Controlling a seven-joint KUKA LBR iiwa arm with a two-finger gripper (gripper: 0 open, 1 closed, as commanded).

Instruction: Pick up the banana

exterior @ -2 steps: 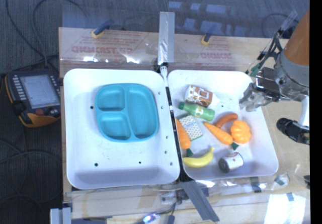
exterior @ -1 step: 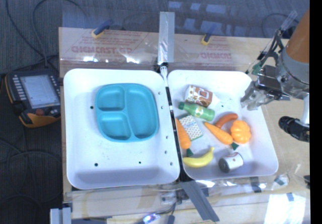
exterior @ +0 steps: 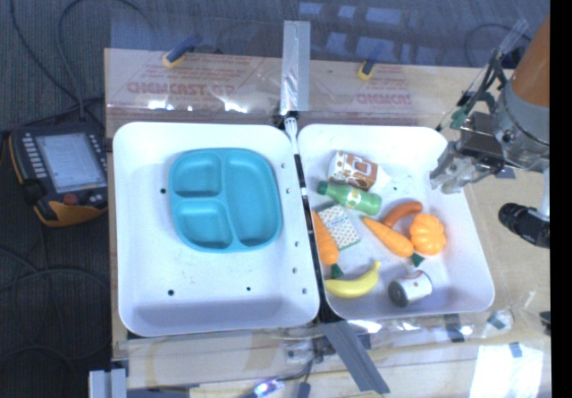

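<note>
The gripper (exterior: pixel 447 178) is seen at the right bin's (exterior: pixel 465 293) far right rim, above the edge; whether it is wide or narrow cannot be told. Open white floor is left beneath it, right of the carton (exterior: pixel 352 170). The banana (exterior: pixel 352 282), yellow and curved, is found at the bin's near side, between a carrot (exterior: pixel 325 241) and a can (exterior: pixel 409 288).

The grey KUKA arm with its orange band (exterior: pixel 539 65) reaches in from the right, its wrist hanging over the bench's right edge near the far right corner. Its metal two-finger gripper (exterior: pixel 451 174) points down and leftward at the wrist's left end. Blur hides how its fingers stand, and nothing shows between them
</note>
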